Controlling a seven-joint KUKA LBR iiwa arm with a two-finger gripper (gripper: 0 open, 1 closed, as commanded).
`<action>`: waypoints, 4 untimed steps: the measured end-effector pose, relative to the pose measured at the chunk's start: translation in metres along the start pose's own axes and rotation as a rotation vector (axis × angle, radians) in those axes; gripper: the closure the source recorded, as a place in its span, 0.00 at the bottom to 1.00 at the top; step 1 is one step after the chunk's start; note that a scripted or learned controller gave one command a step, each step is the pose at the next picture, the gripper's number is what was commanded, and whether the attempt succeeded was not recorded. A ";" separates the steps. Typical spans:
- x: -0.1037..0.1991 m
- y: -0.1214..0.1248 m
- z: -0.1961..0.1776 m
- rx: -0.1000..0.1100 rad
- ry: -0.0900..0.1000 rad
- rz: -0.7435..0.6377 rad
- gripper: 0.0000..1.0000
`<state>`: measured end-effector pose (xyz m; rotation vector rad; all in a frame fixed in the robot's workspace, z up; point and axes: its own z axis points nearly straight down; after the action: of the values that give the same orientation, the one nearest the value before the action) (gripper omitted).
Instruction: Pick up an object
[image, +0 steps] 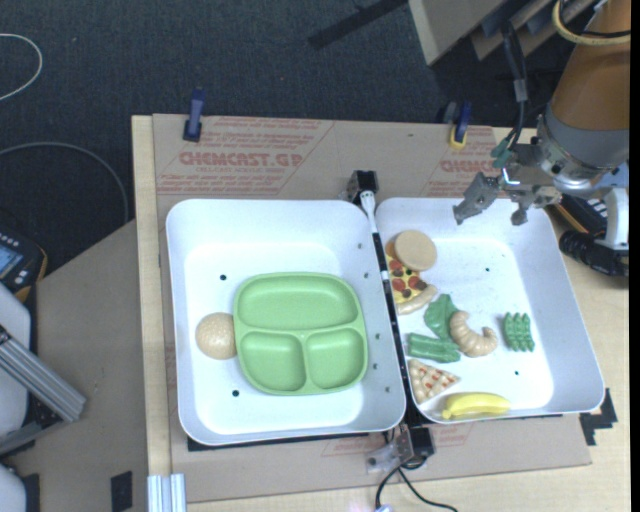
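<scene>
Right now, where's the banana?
The banana lies in the right bin, at its near edge, just below the pizza slice and far from the pincer, which hovers over the bin's far end.

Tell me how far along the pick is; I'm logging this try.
Done: nothing lifted yet. In hand: the gripper hangs open over the right bin, its fingers holding nothing. Left: descending onto a toy such as the croissant or banana, closing and lifting.
</scene>
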<state>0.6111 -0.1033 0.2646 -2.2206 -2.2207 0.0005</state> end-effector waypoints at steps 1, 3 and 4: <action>0.040 -0.066 -0.187 -0.020 -0.001 -0.005 0.00; 0.025 -0.130 -0.066 0.016 0.002 0.004 1.00; 0.051 -0.051 0.048 0.004 0.001 -0.004 1.00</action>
<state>0.5596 -0.0521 0.2163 -2.2139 -2.2225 0.0041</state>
